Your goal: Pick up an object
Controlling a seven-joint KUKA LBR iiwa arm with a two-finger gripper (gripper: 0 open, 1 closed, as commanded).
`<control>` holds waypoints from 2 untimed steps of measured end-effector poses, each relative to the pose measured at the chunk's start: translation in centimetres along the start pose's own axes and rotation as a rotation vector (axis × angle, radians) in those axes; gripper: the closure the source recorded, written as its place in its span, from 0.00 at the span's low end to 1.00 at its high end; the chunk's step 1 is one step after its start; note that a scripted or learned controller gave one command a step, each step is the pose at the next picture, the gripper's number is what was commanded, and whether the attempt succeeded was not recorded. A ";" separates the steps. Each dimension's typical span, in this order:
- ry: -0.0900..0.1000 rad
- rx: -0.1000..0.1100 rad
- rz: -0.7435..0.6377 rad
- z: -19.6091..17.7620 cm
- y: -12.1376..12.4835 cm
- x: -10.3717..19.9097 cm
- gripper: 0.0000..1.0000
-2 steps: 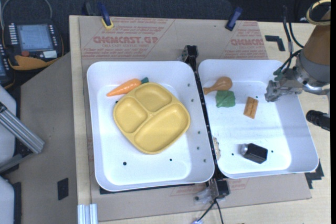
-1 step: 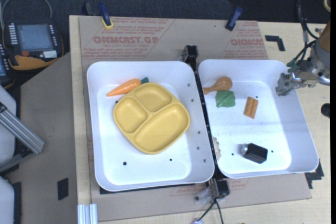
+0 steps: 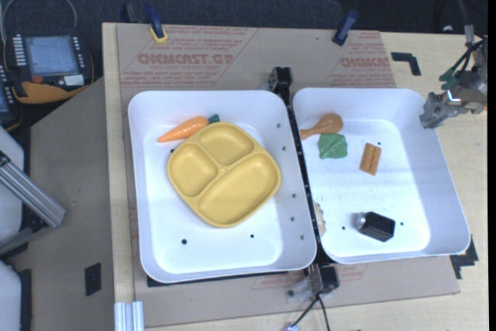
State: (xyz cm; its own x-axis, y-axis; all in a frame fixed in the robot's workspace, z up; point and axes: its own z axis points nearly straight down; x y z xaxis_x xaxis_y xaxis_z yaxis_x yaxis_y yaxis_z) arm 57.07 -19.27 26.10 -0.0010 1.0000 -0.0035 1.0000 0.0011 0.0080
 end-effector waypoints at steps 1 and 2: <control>0.005 0.009 -0.004 1.0 1.0 4.3 1.00; 0.004 0.005 -0.005 0.4 2.3 9.2 1.00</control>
